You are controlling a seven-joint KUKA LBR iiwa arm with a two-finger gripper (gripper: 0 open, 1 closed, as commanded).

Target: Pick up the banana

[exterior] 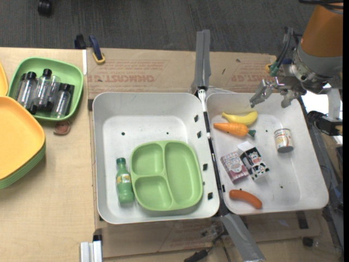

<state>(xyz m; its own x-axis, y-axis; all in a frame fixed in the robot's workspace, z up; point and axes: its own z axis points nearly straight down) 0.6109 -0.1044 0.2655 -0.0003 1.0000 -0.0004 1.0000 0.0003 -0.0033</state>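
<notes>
A wooden bench (pixel 65 201) is seen from above at a slant, carrying two shallow white bins side by side. The right bin (pixel 311 184) serves as the landmark here. To its left sits the left bin (pixel 106 119), in which a green divided tray (pixel 166 174) and a small green bottle (pixel 124 180) are held. Further left, on the bench, a stack of orange plates (pixel 19 141) and a green dish of dark vials (pixel 46 89) are found.

Over the right bin's far right corner, the grey arm with its orange band (pixel 324 23) is seen reaching in. Its pincer (pixel 274 95) hangs above the bin's far edge with its two fingers spread apart and nothing between them.

The banana (pixel 240 117) lies in the right bin's far part, just below and left of the pincer, curved and flat on the floor. An orange carrot (pixel 232 128) is touching or nearly touching its near side. Toward the bin's right wall a small can (pixel 283 140) stands; at its middle two printed packets (pixel 244 162) lie; near its front an orange sausage-shaped toy (pixel 246 198) rests.

The banana is judged light, smooth and somewhat slippery. A grip across its thick middle, fingers straddling the narrow width, is judged safest, with care taken not to catch the carrot.
</notes>
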